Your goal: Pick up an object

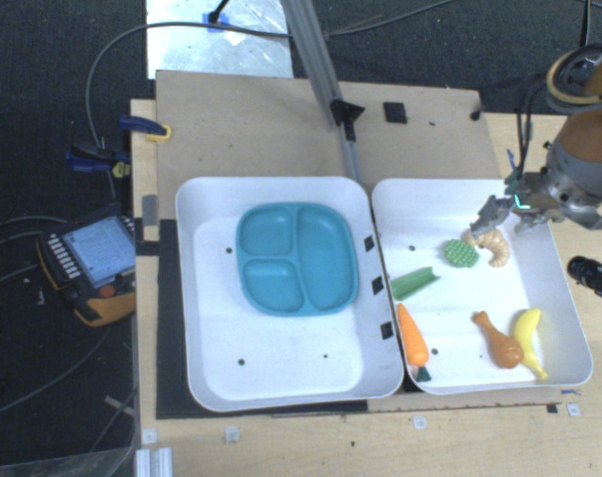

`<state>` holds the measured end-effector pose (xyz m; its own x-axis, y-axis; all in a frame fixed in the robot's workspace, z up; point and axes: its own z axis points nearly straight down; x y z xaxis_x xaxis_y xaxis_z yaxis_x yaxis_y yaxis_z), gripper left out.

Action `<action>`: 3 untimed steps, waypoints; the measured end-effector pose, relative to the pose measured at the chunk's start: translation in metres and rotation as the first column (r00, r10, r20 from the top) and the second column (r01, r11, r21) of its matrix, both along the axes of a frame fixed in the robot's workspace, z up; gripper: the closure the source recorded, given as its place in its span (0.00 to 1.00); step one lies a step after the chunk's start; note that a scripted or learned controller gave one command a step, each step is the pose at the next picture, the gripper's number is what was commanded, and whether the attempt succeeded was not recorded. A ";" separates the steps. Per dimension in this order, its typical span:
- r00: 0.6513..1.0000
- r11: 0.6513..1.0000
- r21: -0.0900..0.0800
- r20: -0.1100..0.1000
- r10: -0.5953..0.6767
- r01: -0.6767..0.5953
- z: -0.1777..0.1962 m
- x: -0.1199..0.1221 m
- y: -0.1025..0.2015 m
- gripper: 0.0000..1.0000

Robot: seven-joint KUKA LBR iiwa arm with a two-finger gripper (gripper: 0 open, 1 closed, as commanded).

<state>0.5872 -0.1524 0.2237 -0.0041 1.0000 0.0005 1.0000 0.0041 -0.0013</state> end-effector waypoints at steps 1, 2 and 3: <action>1.000 1.000 -0.001 0.003 0.001 -0.001 0.001 0.001 0.000 0.00; 1.000 1.000 -0.001 0.000 -0.002 0.002 -0.040 -0.001 0.000 0.00; 1.000 1.000 -0.001 -0.001 -0.003 0.003 -0.102 0.001 -0.002 0.00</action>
